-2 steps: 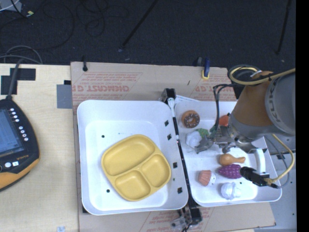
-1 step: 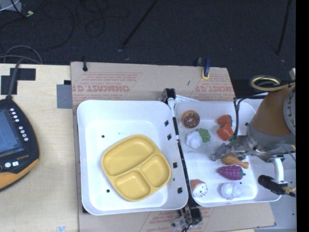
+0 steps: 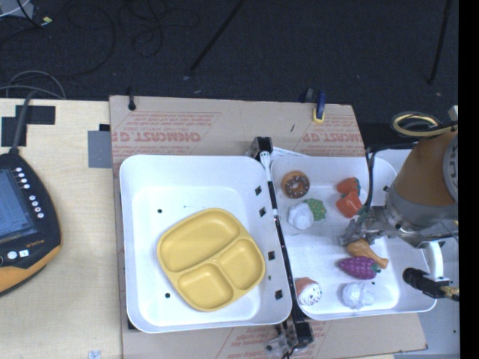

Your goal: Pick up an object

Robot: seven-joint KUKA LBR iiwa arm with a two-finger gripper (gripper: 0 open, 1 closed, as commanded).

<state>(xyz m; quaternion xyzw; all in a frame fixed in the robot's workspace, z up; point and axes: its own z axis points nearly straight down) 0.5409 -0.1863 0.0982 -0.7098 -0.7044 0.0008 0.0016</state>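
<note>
The right bin (image 3: 385,167) holds several toy foods. A brown donut (image 3: 295,185) lies at its back left, with a white and green piece (image 3: 303,215) just in front of it. A red piece (image 3: 348,197) sits at the back middle. An orange piece (image 3: 368,252) lies mid-bin, with purple grapes (image 3: 358,268) and a white lump (image 3: 357,295) toward the front. A red and white piece (image 3: 307,291) rests in the front left corner. My gripper (image 3: 358,232) reaches in from the right, low over the orange piece and just in front of the red one.
The left bin (image 3: 142,193) holds a yellow divided plate (image 3: 211,258). A black divider (image 3: 273,226) runs between the bins. The grey arm (image 3: 425,185) covers the right bin's right side. A teach pendant (image 3: 22,215) lies on the bench at far left.
</note>
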